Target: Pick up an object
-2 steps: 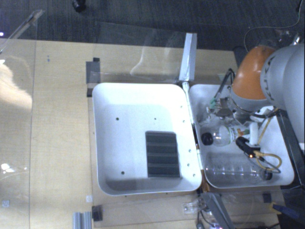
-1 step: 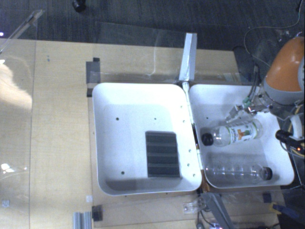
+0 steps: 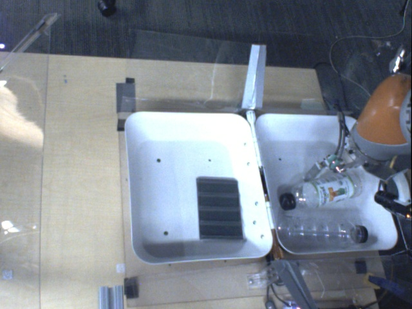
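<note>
One gripper (image 3: 333, 164) touches the clear bottle (image 3: 322, 192).

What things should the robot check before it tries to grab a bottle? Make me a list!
1. Is there something to grab? Ok: a clear bottle with a label and a second clear bottle lie in the right bin.
2. Is the gripper over a target? Ok: it sits just above the labelled bottle.
3. Is the bottle already held? Cannot tell.
4. Are the bottles apart? Ok: a gap shows between them.
5. Is the second bottle away from the wall? Not ok: it lies along the bin's near edge.
6. Is the black ridged block out of the way? Ok: it is in the left bin.
</note>
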Available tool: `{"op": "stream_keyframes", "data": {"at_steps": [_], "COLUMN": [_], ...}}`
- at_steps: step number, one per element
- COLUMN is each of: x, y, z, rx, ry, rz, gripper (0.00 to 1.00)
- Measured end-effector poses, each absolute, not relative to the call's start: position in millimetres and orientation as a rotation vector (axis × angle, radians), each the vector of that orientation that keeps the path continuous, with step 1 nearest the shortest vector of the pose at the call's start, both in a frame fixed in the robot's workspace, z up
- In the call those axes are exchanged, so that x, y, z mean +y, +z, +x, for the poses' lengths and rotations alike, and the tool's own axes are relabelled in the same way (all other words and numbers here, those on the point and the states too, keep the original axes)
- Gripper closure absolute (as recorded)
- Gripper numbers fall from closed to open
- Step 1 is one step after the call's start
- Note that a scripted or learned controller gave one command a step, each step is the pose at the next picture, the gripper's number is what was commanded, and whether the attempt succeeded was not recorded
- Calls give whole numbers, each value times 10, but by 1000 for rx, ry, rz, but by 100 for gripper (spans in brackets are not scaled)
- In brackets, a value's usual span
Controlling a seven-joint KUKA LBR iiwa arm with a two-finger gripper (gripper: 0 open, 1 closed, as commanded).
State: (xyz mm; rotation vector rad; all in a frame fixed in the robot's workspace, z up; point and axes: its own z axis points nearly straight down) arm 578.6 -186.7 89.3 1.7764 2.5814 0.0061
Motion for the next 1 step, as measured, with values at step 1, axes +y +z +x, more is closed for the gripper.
{"op": "stream_keyframes", "data": {"at_steps": [1], "x": [-2046], "y": [911], "z": [5673], "rx": [2696], "ry": [5], "rz": [1598], "gripper": [0]}}
